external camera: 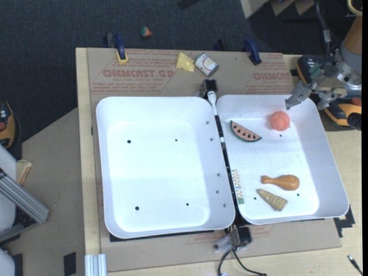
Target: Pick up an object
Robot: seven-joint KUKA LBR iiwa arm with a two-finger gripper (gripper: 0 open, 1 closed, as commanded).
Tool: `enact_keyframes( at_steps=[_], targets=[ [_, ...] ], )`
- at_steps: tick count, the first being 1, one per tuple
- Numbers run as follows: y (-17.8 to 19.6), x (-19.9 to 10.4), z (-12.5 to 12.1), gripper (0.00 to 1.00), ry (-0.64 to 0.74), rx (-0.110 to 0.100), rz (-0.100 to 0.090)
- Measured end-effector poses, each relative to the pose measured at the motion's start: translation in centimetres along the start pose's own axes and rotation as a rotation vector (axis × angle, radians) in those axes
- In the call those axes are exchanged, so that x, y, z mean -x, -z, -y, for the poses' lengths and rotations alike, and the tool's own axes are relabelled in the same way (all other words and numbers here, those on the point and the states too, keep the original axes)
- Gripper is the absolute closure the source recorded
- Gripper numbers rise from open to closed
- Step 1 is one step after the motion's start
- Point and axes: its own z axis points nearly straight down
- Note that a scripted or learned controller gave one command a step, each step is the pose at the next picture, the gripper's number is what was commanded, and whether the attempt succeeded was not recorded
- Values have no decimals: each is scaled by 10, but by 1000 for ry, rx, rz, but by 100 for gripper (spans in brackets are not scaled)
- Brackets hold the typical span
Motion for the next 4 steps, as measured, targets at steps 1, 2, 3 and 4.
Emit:
enact_keyframes(
  at_steps=[1, 2, 3, 4],
  targets=[
    [-111, -20, -1, 0, 1, -11, -4],
    [-139, -38, -29, 0, 0, 2, 0],
    [-162, -89, 1, 0, 3, -7, -3],
    [-150, -86, -1, 100, 0, 1, 0]
  ],
)
